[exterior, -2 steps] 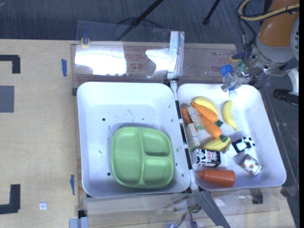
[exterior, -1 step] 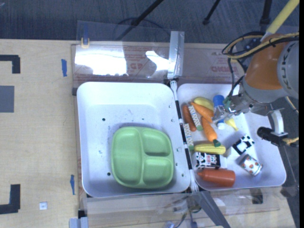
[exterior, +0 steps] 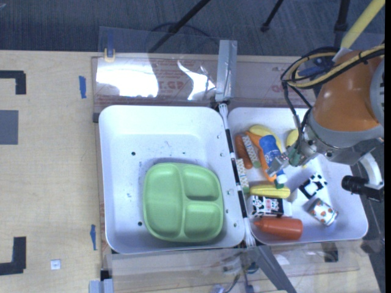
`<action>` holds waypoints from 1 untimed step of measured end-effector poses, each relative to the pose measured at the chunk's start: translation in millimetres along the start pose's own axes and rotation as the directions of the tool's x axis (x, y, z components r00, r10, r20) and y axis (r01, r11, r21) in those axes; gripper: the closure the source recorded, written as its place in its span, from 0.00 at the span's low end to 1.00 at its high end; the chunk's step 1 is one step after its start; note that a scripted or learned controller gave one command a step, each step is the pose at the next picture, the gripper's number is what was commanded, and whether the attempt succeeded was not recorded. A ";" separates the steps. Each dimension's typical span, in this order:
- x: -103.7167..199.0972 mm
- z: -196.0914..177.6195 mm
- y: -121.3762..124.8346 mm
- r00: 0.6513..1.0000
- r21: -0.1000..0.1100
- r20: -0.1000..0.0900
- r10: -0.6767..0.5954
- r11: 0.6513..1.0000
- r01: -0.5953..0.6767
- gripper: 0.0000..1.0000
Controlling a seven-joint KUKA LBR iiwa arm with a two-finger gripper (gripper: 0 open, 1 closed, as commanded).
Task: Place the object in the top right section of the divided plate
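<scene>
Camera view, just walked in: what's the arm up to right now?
The grey KUKA arm with the orange band is reaching into the right white bin, its gripper down among a clutter of small toy food items beside a blue bottle. Nothing is visibly gripped. The green divided plate sits in the left white bin with nothing in its sections yet.

Pale wooden bench [exterior: 43,182] (blue tape marks), dark blue-grey floor [exterior: 73,5] beyond it
</scene>
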State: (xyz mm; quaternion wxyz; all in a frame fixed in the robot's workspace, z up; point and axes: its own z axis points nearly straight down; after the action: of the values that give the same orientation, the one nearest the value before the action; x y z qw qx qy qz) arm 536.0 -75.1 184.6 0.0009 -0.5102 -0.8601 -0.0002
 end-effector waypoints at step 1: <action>-0.3 -0.1 -0.1 1.000 0.000 0.000 0.001 1.000 -0.001 0.00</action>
State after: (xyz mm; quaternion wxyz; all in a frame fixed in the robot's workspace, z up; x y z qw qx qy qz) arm 536.1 -75.4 184.7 0.0007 -0.5105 -0.8599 -0.0003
